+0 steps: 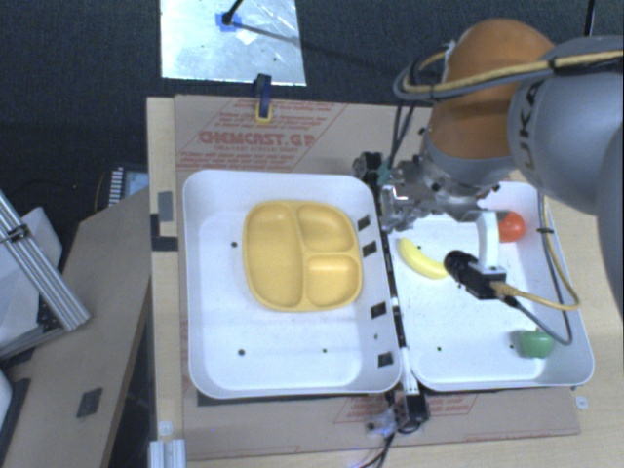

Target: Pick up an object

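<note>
In the right bin [468, 364] lie a small yellow banana [422, 259], an orange-red ball [511, 227] near the far right wall, and a green object [532, 342] at the front right. My gripper [394, 206] hangs over the bin's back left corner, close to the divider between the bins, just up and left of the banana. The grey arm and its orange band [487, 57] cover the bin's far edge. I see nothing held in the gripper.
The left bin [219, 349] holds a yellow divided plate [300, 254]. A white bracket with a black end [471, 271] and a yellow cable [536, 303] hangs from the wrist over the right bin's middle. Cardboard lies under both bins.
</note>
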Available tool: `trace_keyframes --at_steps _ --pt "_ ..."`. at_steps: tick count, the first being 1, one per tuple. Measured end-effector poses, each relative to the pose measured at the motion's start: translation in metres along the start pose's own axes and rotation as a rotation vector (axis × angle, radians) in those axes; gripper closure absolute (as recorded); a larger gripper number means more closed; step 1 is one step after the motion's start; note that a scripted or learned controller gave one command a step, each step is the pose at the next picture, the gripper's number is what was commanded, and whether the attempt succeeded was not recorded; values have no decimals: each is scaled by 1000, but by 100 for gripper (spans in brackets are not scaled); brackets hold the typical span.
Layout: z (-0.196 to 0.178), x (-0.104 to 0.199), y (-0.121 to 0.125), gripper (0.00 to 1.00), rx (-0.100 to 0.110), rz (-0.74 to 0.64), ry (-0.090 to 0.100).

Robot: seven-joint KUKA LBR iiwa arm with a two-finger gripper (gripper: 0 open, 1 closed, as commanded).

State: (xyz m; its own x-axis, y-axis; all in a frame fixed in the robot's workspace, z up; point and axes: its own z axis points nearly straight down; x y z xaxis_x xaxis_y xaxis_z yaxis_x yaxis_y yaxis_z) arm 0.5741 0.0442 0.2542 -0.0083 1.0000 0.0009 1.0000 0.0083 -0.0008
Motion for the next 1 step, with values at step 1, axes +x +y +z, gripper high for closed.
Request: trace_keyframes --at_steps 1 --pt "20 50 -19 100 0 -1 1"
